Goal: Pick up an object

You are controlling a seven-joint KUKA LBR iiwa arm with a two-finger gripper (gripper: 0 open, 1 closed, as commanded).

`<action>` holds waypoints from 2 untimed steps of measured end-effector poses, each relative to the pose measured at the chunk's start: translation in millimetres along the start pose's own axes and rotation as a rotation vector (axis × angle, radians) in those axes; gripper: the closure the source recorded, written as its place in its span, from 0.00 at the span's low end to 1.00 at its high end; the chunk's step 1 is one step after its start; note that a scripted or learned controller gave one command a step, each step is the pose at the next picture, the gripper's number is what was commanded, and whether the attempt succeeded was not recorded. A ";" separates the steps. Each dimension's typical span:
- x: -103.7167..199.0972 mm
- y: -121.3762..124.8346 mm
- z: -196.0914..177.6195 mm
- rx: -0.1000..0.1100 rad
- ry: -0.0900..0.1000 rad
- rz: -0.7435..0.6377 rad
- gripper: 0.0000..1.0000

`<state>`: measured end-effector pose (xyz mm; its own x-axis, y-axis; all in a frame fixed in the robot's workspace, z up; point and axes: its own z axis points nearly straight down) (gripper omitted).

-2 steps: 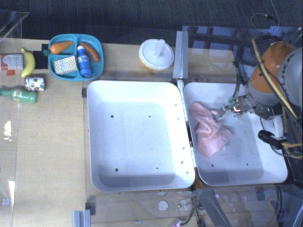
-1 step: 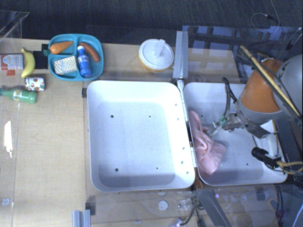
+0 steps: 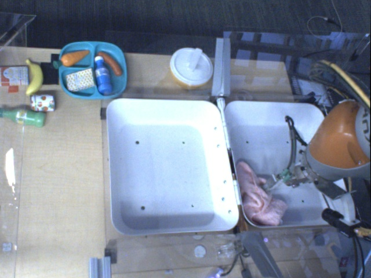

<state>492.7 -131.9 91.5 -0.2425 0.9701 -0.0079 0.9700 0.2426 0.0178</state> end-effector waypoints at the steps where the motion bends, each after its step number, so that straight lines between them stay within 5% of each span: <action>1: 23.2 85.0 1.6 -0.001 0.001 0.064 0.00; 2: -4.4 69.2 2.4 0.004 0.003 0.069 0.00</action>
<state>561.0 -119.5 90.3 -0.1747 0.9846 -0.0041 0.9845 0.1747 0.0146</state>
